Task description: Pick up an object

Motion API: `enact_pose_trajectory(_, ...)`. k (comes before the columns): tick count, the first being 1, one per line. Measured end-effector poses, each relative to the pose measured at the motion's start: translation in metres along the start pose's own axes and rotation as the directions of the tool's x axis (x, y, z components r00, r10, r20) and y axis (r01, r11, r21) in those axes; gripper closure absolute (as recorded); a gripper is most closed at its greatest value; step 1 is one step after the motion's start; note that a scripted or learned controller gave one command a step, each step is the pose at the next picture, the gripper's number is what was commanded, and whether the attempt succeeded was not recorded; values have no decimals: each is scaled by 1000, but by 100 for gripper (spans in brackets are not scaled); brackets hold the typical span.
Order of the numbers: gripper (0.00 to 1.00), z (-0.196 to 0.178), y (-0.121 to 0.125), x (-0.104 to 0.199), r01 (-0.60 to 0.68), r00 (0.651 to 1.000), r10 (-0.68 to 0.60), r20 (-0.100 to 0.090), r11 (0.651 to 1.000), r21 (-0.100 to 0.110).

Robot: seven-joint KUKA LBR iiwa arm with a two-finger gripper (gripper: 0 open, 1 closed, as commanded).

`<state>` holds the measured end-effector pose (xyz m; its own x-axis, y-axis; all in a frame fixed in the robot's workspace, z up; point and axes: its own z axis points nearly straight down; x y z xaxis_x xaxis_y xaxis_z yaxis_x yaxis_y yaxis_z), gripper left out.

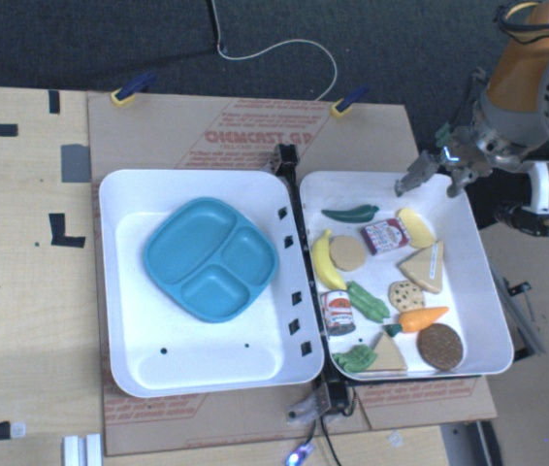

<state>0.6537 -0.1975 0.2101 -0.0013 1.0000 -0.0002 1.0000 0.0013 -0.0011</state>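
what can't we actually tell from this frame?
- End effector: blurred at the right bin's top rim in the camera view; grip state unreadable.
- Arm: cut off by the right edge.
- Small can and red packet: labels too small to read.
- Green item at the bin's bottom: partly under a sandwich wedge, identity unclear.

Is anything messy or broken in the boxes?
Nothing looks broken or spilled. The toy food sits jumbled in the right bin, like the banana and carrot. The blue tray lies crooked in the left bin. The claw hovers at the right bin's top edge.
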Motion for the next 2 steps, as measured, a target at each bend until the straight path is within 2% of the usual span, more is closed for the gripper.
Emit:
enact_pose_trajectory(1, 0, 5, -36, 50, 3, 1000, -3, -2, 1000, 3)
enact_pose_trajectory(2, 0, 32, -73, 88, 2, 1000, -2, -2, 1000, 6)
